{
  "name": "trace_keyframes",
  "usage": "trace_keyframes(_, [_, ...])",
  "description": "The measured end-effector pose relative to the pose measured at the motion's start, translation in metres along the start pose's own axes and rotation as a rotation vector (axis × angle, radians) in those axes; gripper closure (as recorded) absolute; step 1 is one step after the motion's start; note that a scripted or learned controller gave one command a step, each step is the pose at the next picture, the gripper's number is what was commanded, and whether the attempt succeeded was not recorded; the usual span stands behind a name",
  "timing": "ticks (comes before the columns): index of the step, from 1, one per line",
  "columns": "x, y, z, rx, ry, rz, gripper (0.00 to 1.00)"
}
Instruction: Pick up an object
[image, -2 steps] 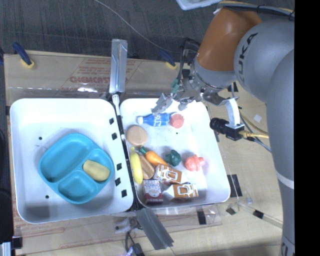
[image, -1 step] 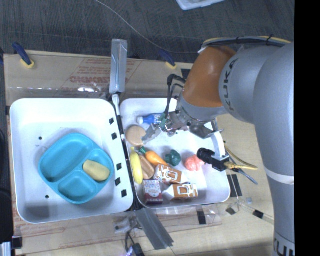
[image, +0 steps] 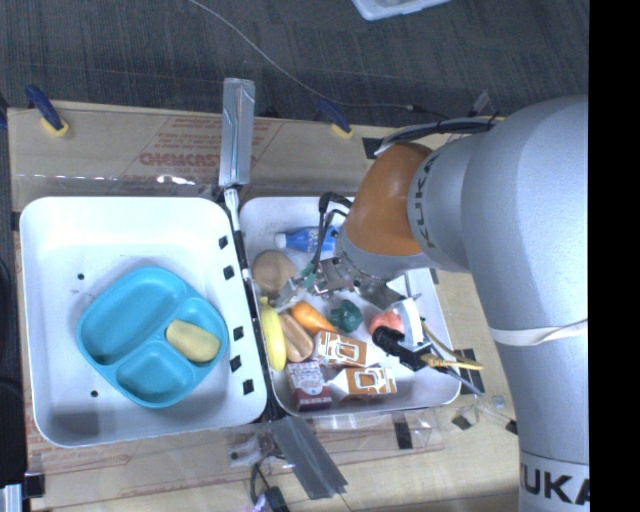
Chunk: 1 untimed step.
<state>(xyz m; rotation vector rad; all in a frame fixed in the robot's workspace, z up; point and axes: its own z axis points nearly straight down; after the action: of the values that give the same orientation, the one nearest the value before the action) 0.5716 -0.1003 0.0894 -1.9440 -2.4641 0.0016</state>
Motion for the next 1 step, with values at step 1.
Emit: trace_keyframes(1, [-0.0013, -0.0003, -0.0063, 0.004, 0.001, -0.001, 1.00])
